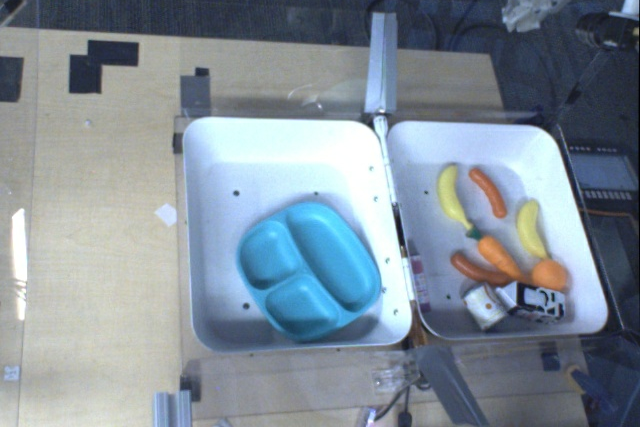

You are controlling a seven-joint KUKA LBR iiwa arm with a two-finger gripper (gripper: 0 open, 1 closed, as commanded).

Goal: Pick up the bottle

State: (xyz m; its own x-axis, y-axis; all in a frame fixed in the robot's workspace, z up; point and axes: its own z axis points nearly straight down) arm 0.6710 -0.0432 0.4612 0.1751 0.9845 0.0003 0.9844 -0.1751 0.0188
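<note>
The gripper (528, 3) hovers at upper right, finger state unclear; approach pending toward the small white-and-black bottle (517, 300) at lower right.

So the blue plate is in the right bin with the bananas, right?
Not quite. The camera view shows the blue plate in the left bin. The bananas are in the right bin, with the carrots and sausages.
</note>
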